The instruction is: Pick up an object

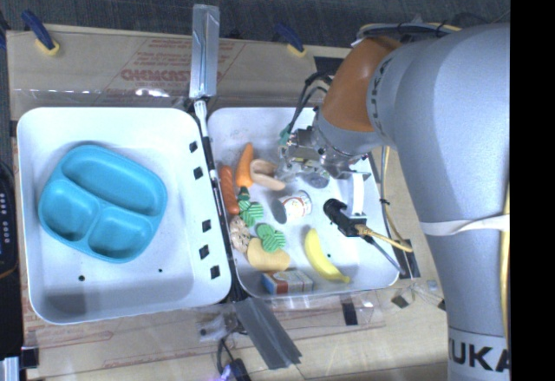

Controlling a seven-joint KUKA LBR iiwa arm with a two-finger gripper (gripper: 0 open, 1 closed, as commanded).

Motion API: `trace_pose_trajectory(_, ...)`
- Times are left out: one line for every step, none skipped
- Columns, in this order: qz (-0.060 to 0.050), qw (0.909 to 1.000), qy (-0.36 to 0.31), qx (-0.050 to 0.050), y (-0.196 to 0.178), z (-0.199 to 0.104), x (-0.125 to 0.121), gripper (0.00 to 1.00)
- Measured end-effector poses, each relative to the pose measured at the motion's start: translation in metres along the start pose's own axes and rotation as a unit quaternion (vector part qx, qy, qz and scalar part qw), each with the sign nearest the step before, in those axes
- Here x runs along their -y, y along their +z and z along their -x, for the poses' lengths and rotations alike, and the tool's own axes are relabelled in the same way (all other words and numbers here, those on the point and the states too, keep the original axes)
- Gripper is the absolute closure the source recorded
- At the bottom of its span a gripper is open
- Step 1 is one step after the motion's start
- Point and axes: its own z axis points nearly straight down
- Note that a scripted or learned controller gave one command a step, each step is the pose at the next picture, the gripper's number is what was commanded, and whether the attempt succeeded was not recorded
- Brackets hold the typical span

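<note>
Brown board covers the counter (113, 67), with dark floor behind it, and two shallow white bins sit on it side by side. From where I stand, the left bin (52, 284) carries a blue divided plate (102, 201) lying slightly askew toward its left side. The right bin (381, 271) is where all the small things are, most of them crowded along its left wall and near edge.

An orange carrot (245, 162) lies tilted near the top of that heap, with a redder carrot (228, 189) just beside it against the dividing wall. A pale beige piece (267, 174) rests next to the orange carrot. Below it sits a small white round pot (298, 204), with two green leafy pieces (253, 214) to its left. A yellow banana (323, 256) lies at a slant toward the near edge, a yellowish lump (267, 259) sits left of it, and a little printed box (289, 282) lies against the near wall.

The grey arm (451, 110) reaches in from the right, its orange band (351, 97) bent over the bin's far corner. The claw (303, 155) is in the upper middle of the right bin, near the beige piece and above the white pot. I cannot tell how wide it stands, and I see nothing clearly gripped in it.
</note>
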Motion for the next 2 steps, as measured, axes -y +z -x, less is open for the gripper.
trace_pose_trajectory(-0.003, 0.9954, -0.095, 0.002, 0.006, 0.060, 0.035, 1.00)
trace_pose_trajectory(0.003, 0.9839, -0.178, 0.002, 0.008, 0.080, 0.055, 1.00)
